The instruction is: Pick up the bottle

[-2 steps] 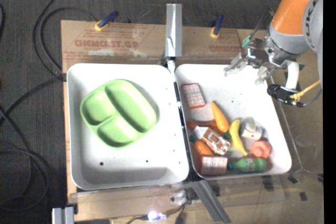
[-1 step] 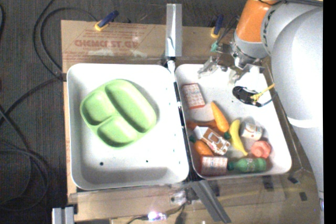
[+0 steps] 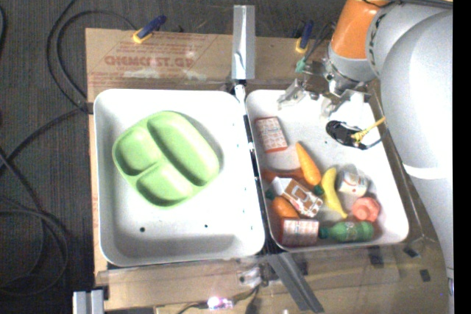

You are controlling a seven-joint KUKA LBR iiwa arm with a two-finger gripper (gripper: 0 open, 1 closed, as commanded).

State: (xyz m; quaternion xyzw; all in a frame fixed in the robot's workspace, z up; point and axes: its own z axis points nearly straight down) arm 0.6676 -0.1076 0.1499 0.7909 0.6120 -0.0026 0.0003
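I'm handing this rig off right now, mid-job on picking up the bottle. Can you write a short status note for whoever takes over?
Gripper: open, holding nothing, over the far end of the right bin.
Bottle: green, lying on its side at the near edge of that bin, beside a red can and below a banana.
Left bin: holds a green divided plate.
Done: nothing yet; bottle untouched.
Left: move across the clutter to the bottle, grasp, lift.
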